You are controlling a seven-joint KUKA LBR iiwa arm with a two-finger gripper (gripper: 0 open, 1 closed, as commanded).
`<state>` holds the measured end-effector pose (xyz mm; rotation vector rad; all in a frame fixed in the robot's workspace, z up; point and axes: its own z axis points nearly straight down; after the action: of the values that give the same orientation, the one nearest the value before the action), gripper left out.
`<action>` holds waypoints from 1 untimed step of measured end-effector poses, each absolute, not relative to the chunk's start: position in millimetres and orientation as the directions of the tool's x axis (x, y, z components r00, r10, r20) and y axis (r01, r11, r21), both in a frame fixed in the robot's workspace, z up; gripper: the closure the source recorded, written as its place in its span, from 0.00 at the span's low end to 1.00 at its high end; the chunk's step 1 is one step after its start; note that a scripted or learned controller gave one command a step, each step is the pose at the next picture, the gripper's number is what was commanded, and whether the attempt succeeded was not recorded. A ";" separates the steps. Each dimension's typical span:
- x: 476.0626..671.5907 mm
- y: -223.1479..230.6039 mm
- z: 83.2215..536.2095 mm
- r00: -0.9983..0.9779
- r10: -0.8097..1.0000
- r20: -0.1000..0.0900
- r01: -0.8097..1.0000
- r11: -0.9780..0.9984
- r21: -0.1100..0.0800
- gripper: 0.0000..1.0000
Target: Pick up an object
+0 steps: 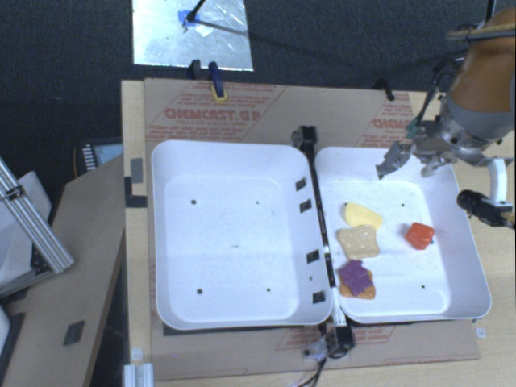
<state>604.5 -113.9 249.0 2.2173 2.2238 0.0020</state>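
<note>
Bench [137, 216], wood-coloured, w/ printed cardboard sheet [242, 107] under two shallow white bins set side by side, touching along a centre seam w/ black clips. Left bin [161, 216]: bare floor w/ a few small dark holes. Right bin [463, 264]: four small items, all in the near-left to centre part. Item 1 — yellow piece [363, 215], rounded, lying flat near the seam. Item 2 — beige piece [358, 242], roughly square, just below the yellow piece, about touching it. Item 3 — purple piece [355, 276], lying on top of an orange piece [364, 292] that peeks out at its lower edge, just below the beige one, near the seam. Item 4 — red-orange piece [419, 235], blocky, apart from the others, toward the bin's right side. Arm [484, 95]: grey w/ orange band, enters from right, over far-right corner of the right bin. Gripper [411, 158]: above the bin's far edge, well apart from all four items; fingers [389, 162] appear spread, nothing between them. Black part [482, 205] sticks out over the right bin's right rim. Misc.: shiny foil square [192, 21] on dark floor beyond the bench; blue clamp [216, 77] at the cardboard's far edge; metal rail [28, 216] at left.
</note>
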 end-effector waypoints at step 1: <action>532.4 -119.0 130.1 0.002 1.000 0.003 1.000 -0.002 -0.011 0.00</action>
<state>532.4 -119.0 130.1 2.2305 2.2268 -0.0094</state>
